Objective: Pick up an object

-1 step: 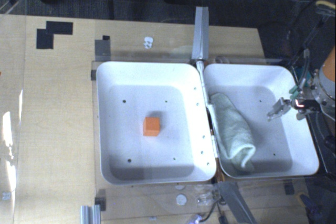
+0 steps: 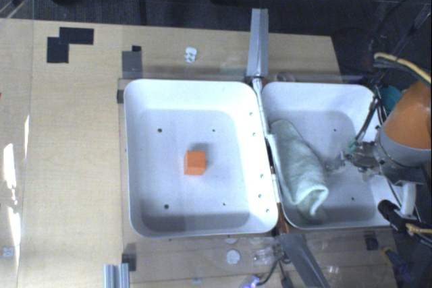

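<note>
My pincer (image 2: 337, 163) beside a rolled cloth in the right-hand white bin (image 2: 351, 104).
The pale grey-green rolled towel (image 2: 300, 168) lies slantwise along that bin's left wall, soft and creased; a small orange cube (image 2: 195, 162) sits mid-floor in the left-hand white bin (image 2: 135, 145). I cannot tell my pincer's state.

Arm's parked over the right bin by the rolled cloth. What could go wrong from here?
1. The end effector sits at the rolled grey cloth; soft fabric may bunch or slip out of a pinch.
2. The cloth lies close along the divider wall of the right bin, leaving little room on that side.
3. The orange cube in the left bin is a firmer target but farther away.
</note>
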